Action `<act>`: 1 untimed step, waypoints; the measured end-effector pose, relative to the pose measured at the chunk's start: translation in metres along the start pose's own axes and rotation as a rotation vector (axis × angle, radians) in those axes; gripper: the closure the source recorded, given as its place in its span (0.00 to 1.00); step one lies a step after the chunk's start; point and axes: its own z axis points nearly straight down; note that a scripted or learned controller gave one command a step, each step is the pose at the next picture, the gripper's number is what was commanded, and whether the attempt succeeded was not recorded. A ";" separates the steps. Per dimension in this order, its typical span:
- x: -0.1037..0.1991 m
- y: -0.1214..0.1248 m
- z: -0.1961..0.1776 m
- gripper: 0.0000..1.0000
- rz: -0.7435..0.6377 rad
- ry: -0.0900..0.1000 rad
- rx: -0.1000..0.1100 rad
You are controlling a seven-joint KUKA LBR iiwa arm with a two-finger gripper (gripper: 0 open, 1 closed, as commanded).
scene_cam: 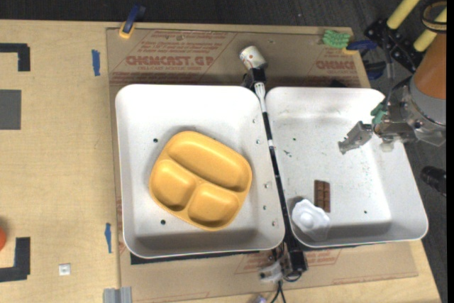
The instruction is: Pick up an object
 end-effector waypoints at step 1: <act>0.034 -0.043 0.112 0.00 0.387 0.001 0.003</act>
